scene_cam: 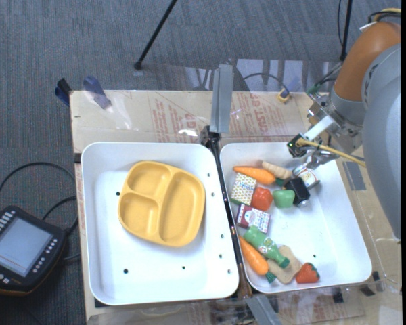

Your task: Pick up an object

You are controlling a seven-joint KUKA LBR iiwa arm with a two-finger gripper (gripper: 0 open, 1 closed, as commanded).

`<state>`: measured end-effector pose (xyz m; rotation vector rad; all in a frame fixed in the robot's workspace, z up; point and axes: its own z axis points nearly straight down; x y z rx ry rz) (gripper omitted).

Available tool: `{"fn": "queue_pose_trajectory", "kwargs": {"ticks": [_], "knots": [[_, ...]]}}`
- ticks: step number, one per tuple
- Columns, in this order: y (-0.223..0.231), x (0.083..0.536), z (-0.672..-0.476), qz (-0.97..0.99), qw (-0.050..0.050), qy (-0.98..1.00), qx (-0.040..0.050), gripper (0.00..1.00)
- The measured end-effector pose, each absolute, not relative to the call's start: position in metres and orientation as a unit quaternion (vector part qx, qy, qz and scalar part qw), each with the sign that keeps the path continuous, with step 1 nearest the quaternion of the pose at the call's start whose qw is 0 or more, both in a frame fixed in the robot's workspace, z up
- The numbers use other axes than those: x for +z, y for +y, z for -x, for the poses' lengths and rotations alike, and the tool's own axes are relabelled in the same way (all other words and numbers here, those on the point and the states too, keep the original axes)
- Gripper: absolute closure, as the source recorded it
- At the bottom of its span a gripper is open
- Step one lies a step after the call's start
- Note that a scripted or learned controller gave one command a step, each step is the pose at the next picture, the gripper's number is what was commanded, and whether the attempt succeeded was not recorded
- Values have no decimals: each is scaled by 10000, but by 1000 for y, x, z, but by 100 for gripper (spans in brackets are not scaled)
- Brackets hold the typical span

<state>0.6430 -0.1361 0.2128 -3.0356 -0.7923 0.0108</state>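
Two shallow white bins side by side on the desk (155,110). In the left bin (101,249), a yellow divided plate (162,203) with three compartments, lying a little toward 12 o'clock of the bin's middle.

In the right bin (338,242), a cluster of toy food along the 9 o'clock side. At the cluster's 12 o'clock end, an orange carrot (255,175) lying slantwise, with a tan piece (276,170) just beside it toward 3 o'clock. Below the carrot, a checkered packet (242,187) touching a red piece (261,198); a green pepper (283,198) just beside that, and a black block (300,189) touching the pepper at its 3 o'clock. Further toward 6 o'clock, a small red-and-white box (254,218), then a green bottle (267,243), a second carrot (254,257), a tan cookie-like piece (286,265) and a strawberry (307,273) near the bin's 6 o'clock rim.

Grey arm with orange band reaching in from 3 o'clock. Hand (310,162) low over the bin's 12 o'clock part, right above a small white item with a red label (308,178), which sits just at 12 o'clock of the black block. Cannot tell how the hand stands, apart or together, nor whether it touches the item.

On the floor at 8 o'clock, a control pendant (19,246).
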Motion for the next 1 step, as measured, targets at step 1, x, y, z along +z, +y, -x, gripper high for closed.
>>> {"fn": "queue_pose_trajectory", "kwargs": {"ticks": [1], "knots": [[-149,216,-621,9940,16,-1090,30,100]]}}
